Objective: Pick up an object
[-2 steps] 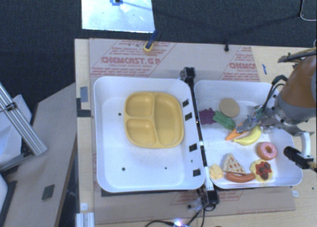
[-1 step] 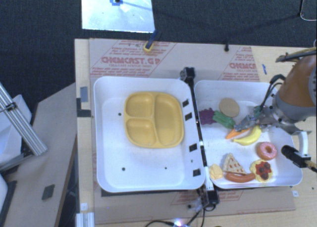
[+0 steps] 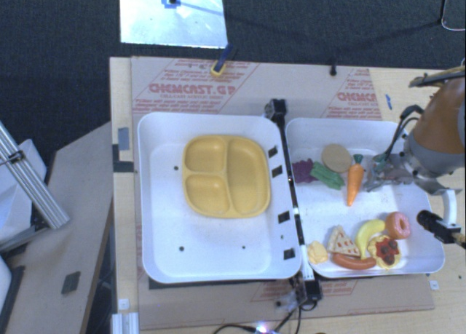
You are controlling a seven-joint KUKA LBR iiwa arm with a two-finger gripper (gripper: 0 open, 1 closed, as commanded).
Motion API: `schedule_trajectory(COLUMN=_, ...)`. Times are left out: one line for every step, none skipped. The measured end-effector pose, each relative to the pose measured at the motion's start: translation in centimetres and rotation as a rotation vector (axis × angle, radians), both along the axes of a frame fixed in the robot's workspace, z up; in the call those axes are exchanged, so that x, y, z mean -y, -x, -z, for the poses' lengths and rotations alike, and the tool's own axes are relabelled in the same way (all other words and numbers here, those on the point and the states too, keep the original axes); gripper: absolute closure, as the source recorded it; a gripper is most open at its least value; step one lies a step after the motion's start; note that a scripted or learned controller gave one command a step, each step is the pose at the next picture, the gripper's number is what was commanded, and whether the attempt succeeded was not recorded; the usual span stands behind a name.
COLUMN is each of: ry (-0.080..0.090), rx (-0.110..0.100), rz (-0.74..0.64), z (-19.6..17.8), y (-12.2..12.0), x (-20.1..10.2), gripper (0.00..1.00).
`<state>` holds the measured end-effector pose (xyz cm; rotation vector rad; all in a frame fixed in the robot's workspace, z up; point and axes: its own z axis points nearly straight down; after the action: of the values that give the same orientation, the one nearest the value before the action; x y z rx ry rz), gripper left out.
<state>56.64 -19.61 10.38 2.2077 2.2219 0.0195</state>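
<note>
1. You have nothing lifted yet: the carrot (image 3: 353,182) lies in the right bin (image 3: 422,201), just beside the tool (image 3: 378,177).
2. Your tool sits low at the bin floor; its grip looks empty, though you cannot tell how wide it stands.
3. The arm (image 3: 437,132) reaches in, wrist bent down.

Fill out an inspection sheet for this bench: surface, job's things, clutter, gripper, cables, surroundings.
Surface: two white bins, left bin and right bin, on a printed board.
Job's things: carrot, donut, banana, sausage, grapes, tan disc, all in the right bin.
Clutter: yellow divided plate in the left bin.
Gripper: gripper low beside the carrot, holding nothing visible.
Cables: black cable across the floor.
Surroundings: dark carpet, metal sheet.
</note>
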Motion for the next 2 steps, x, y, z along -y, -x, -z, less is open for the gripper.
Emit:
schedule_trajectory(ry=0.005, rx=-0.007, rz=0.002, z=-6.4, y=0.0, x=0.3, gripper=1.0)
schedule_trajectory(ry=0.005, rx=-0.008, rz=0.002, z=-11.8, y=-0.2, x=0.4, gripper=1.0)
